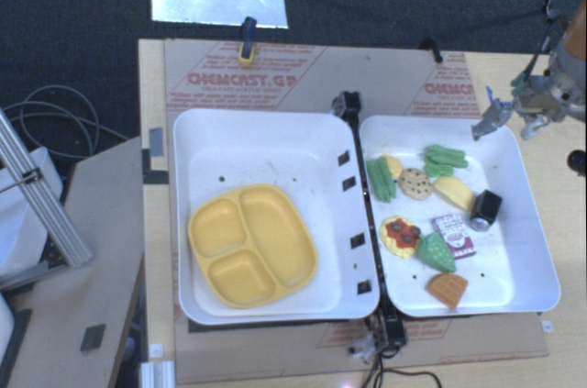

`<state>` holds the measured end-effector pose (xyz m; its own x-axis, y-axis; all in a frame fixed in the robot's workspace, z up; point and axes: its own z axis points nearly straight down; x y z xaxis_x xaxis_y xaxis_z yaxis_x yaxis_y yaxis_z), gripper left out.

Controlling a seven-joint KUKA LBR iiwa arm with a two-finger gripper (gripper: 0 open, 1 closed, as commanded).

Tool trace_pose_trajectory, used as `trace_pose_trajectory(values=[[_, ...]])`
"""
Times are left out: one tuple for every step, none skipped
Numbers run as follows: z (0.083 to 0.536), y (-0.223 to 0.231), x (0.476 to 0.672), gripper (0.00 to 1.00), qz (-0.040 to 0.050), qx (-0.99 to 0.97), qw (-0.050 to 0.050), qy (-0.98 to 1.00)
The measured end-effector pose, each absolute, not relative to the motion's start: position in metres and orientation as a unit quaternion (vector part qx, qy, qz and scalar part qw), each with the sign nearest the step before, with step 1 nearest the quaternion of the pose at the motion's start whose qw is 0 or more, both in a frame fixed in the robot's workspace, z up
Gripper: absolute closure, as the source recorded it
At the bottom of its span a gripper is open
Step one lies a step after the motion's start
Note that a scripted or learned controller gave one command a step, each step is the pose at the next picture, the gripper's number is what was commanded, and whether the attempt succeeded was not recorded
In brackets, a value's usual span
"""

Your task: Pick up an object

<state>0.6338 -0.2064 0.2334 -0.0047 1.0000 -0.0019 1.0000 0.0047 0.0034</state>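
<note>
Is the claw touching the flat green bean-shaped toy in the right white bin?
Apart. The camera view shows the claw above the bin's far corner, the green bean toy lying separately.

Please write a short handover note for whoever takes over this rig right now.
Tool: open, holding nothing, above the far right corner of the right bin.
Objects: all lying in the right bin, including a cookie, green beans, a black cylinder, a green leaf piece and a waffle-like piece.
Left bin: holds a yellow divided plate.
Done: nothing picked yet.
Left: lower onto one object, close on it, lift.
</note>
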Motion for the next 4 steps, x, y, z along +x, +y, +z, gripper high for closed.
trace_pose_trajectory(values=[[0.078,-0.206,0.572,0.00,-0.0011,0.708,-0.002,0.707],[0.086,-0.206,0.632,0.00,0.0020,0.705,0.004,0.709],[0.084,-0.206,0.585,0.00,-0.0003,0.707,-0.001,0.707],[0.096,-0.207,0.588,1.00,0.0011,0.706,0.002,0.708]])
